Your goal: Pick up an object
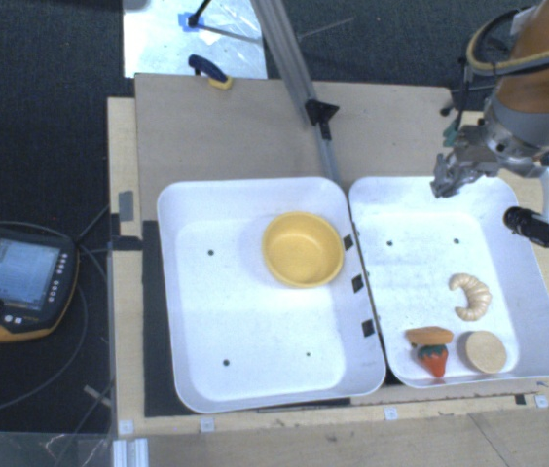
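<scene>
In the right bin (420, 261) lie a pale croissant (471, 295), a round tan biscuit (485, 351), a small orange-brown bun (429, 336) and a red strawberry (435, 359) just below it, all near the front right corner. A yellow bowl (303, 248) sits in the left bin (226, 309) toward its back right. My gripper (447, 186) hangs above the right bin's back edge, well away from the food items. Nothing shows between its fingertips.
A metal pole (294, 61) slants across the board behind the bins, ending at a black clamp (320, 113). A teach pendant (14, 280) lies on the floor to the left. A blue and yellow clip (208, 70) rests at the board's back edge.
</scene>
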Controlling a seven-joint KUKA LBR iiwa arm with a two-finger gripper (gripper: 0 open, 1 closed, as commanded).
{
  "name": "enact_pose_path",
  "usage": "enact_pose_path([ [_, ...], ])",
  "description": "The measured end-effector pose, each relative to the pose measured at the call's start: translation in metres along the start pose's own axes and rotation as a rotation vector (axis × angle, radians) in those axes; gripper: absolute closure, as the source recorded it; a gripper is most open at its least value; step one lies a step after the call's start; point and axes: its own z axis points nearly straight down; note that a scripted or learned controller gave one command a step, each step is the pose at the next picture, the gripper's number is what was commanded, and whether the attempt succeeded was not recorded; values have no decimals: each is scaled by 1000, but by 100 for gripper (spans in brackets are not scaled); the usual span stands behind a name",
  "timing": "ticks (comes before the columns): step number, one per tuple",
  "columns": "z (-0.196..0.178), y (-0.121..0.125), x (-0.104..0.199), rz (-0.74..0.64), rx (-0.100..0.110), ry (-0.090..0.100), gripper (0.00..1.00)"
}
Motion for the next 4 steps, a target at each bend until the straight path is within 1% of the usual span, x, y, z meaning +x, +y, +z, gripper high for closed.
enact_pose_path([
  [1,-8,-9,51,-1,0,0,100],
  [2,-9,-16,95,0,1,0,100],
  [3,-3,-17,148,0,1,0,100],
  [4,8,-37,190,0,2,0,100],
])
